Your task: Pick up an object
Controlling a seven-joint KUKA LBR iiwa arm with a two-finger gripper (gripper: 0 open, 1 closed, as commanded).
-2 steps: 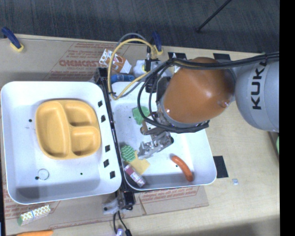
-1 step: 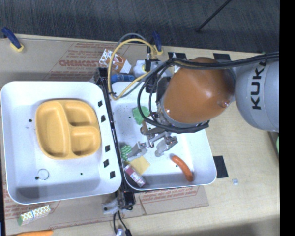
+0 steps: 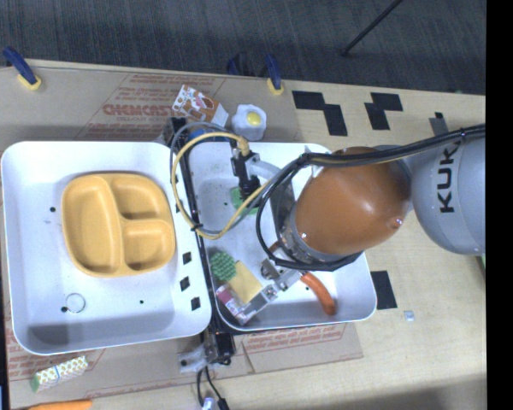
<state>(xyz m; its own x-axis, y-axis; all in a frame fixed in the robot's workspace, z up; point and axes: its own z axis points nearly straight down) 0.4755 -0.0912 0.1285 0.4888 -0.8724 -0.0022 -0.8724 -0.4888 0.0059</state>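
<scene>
From my remote seat, the biggest thing I see is the bench (image 3: 393,348), a pale board surface with black square marks, bearing two white bins side by side. The left bin (image 3: 26,229) holds a yellow divided tray (image 3: 118,224), lying flat toward the bin's upper middle, and a small clear ring (image 3: 74,302) near its lower left corner. The right bin (image 3: 359,301) is largely covered by the arm (image 3: 393,203), which reaches in from the right; its grey link and orange band sit above the bin's centre, with black and yellow cables (image 3: 197,186) looping over the bin's left half.

The gripper (image 3: 274,282) pokes out below the orange band, down in the lower part of the right bin. I cannot tell how its fingers stand, since the wrist hides most of it.

The things to pick lie close around it. An orange carrot-shaped piece (image 3: 321,293) rests just right of the gripper. A yellow-and-red block (image 3: 244,295) lies just to its lower left, touching or nearly touching the tip. A green textured piece (image 3: 222,267) sits left of that, near the bin wall. Another small green piece (image 3: 238,195) shows higher up beside the cables.

Outside the bins, a white and yellow object (image 3: 250,120) and a printed packet (image 3: 192,102) rest on the bench above the right bin.
</scene>
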